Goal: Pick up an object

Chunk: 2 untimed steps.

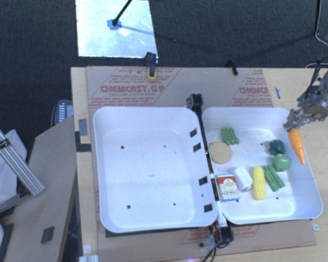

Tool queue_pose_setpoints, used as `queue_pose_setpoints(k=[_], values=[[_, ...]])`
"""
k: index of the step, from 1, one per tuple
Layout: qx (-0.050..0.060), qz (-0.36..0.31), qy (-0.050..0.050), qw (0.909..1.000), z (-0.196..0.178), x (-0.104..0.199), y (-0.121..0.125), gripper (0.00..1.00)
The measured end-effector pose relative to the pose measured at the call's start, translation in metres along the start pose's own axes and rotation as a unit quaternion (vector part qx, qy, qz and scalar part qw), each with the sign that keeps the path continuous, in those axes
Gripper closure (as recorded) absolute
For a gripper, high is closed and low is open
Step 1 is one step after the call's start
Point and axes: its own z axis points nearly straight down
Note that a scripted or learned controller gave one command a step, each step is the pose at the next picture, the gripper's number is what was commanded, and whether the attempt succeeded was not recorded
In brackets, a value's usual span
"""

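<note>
The large shallow white plastic bin [151,219] fills the left centre of the frame. Its twin, the white bin on the right [295,204], holds the toys. At the right edge, the grey metal gripper [296,123] is clenched on the top of a tapered orange plastic carrot [297,144], which hangs over that bin's right rim. Lower in the bin lie a yellow corn cob [259,183], a round tan disc [220,152] and a green pepper [281,163].
</note>
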Motion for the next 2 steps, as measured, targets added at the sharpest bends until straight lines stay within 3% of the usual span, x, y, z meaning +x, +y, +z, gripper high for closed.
queue_pose_setpoints(k=[1, 2], values=[[0.005, 0.000, 0.002, 1.0000, 0.028, 0.018, -0.031, 1.00], [-0.005, -0.003, -0.002, 1.0000, -0.096, 0.004, 0.013, 1.00]])
